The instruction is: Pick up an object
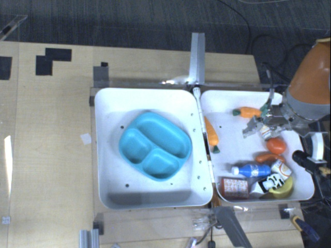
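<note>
Pale wood desk (46, 154), two glossy white bins: left bin (106, 190) has a blue three-compartment plastic tray (155, 144), right bin (223, 105) holds carrots, blue bottle (254, 170), labels unreadable; pincer (257, 126) open, empty, over right bin.

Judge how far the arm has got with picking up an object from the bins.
Done: the gripper has reached over the right bin, near the orange carrot. In hand: nothing visibly between its fingers. Left: closing on an item and lifting it; the blue bottle and blue tray lie untouched.
</note>
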`<action>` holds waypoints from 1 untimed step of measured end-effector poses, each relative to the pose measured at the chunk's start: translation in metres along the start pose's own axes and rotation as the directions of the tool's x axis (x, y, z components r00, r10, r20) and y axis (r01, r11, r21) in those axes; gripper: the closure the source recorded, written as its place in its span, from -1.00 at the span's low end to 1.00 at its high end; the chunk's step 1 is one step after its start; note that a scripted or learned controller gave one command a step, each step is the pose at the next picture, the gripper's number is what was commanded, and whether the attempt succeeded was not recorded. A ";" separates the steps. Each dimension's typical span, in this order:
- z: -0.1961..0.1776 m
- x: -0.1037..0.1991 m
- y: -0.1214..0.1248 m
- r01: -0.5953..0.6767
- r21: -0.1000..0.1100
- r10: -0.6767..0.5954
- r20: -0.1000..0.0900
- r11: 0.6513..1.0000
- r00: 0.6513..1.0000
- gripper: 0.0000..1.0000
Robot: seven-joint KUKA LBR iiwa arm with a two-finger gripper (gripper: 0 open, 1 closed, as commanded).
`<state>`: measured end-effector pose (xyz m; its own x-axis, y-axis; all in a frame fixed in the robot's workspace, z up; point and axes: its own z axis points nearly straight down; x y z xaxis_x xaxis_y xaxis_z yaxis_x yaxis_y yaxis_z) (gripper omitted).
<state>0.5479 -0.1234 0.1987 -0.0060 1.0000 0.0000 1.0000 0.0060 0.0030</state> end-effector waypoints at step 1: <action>-0.011 0.001 0.002 0.004 -0.005 -0.004 0.000 1.000 1.000 1.00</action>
<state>0.5499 -0.1223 0.2099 -0.0101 0.9999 -0.0004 0.9999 0.0101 0.0085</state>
